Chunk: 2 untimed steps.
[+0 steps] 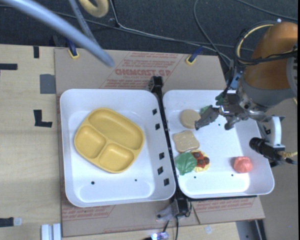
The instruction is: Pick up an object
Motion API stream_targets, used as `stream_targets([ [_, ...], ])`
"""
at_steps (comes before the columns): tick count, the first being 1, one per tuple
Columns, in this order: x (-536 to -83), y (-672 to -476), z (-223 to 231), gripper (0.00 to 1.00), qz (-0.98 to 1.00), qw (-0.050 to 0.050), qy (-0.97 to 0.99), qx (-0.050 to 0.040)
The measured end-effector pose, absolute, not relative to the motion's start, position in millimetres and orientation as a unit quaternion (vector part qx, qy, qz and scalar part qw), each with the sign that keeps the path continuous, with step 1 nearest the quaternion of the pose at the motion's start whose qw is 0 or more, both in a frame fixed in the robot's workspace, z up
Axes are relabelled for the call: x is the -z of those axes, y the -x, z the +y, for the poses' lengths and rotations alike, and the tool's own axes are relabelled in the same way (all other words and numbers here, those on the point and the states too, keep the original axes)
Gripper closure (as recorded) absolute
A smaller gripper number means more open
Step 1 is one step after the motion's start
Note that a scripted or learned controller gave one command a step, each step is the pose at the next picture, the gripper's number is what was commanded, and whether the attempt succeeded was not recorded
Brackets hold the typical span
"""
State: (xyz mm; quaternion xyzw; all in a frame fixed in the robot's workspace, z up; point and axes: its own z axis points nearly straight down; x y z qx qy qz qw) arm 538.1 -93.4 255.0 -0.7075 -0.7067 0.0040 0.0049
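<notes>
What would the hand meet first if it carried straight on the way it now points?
Probably the round tan food piece: the hand sits just right of it in the right bin, fingers spread and aimed that way. Its height above the bin is unclear.

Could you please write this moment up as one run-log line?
phase: approach | claw: open, above right bin, nothing held | nearest: round tan food piece | left bin: yellow divided plate
</notes>
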Motion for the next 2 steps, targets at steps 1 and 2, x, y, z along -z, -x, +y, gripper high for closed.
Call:
stream_targets([
  [1, -260.6, -540.2, -93.3, 0.0, -0.708, 0.0, 0.707, -0.0004],
  [2, -198.9, -533.5, -96.3, 0.0, -0.707, 0.002, 0.707, -0.0022],
])
